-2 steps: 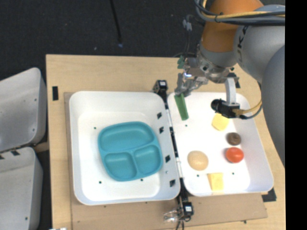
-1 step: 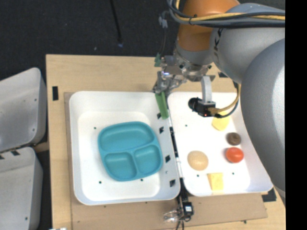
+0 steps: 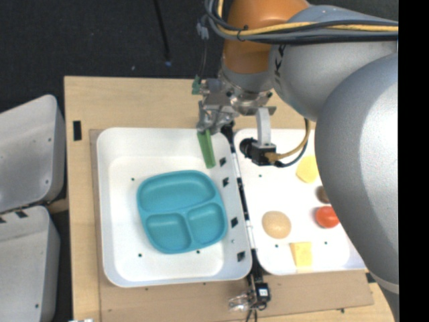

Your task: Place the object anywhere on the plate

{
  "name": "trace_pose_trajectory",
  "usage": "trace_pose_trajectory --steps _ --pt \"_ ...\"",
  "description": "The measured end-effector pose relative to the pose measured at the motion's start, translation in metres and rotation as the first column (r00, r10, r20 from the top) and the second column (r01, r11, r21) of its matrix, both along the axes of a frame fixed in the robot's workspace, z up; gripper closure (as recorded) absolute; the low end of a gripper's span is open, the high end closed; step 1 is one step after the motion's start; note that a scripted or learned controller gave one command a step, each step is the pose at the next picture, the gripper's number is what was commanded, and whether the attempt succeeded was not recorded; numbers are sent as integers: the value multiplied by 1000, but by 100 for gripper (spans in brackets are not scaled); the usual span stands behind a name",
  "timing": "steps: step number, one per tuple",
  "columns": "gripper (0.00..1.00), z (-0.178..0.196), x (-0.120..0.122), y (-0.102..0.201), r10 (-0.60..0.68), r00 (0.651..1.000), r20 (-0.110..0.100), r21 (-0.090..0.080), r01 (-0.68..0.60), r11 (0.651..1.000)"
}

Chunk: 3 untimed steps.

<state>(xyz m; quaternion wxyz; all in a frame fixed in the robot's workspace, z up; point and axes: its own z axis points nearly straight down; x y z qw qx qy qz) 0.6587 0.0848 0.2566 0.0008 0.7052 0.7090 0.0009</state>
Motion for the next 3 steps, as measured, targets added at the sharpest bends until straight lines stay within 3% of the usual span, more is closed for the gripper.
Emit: trace_pose_trajectory --steps 1,2,3 --pt "100 -18 4 29 -1 1000 -4 -1 1 1000" --pt "100 -19 -9 40 -1 1000 -4 -2 1 1000" --pt "0 -19 -9 40 -2 1000 -3 -1 2 1000"
